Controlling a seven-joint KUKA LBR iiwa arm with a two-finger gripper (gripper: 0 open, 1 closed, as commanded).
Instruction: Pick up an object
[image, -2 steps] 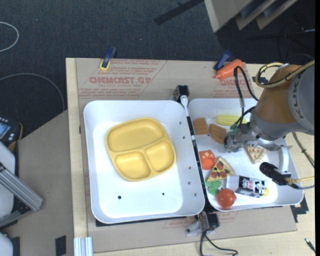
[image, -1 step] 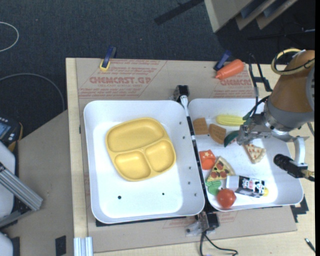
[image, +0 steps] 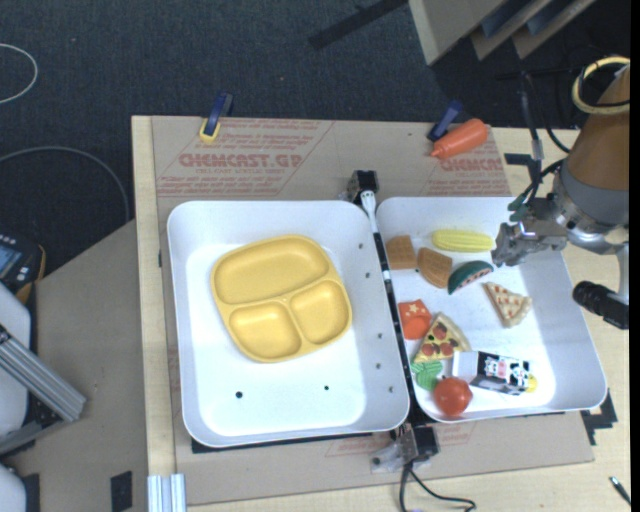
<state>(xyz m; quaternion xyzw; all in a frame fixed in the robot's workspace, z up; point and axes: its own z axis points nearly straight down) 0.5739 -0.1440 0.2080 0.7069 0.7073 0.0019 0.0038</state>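
From my station I see the arm reaching in from the right, its gripper (image: 512, 243) hanging low over the back half of the right bin (image: 570, 375), just beside the watermelon slice (image: 470, 275) and near the corn cob (image: 462, 240). At this angle and size I cannot tell how its jaws stand, and I see nothing caught in it, so I judge the pick as not yet made. The task leaves the choice open, and the candidates all lie in that bin: 2 brown bread-like pieces (image: 420, 260) near the divider, a pizza slice (image: 507, 302) towards the right, a red block (image: 414, 318), a second pizza wedge (image: 441, 340) touching a green piece (image: 428, 372), a tomato (image: 452, 396) at the front, and a small black-and-white carton (image: 503, 372) lying flat. The watermelon slice or the corn looks the likeliest target simply because the tool is poised closest to them. They sit apart from their neighbours, which should leave room for a clean descent; the front cluster is crowded and would be a riskier grasp. The left bin (image: 190, 330) holds a yellow divided plate (image: 280, 298), well apart from the action, so I would leave it alone. An orange carrot (image: 460, 138) lies outside the bins on the board behind.
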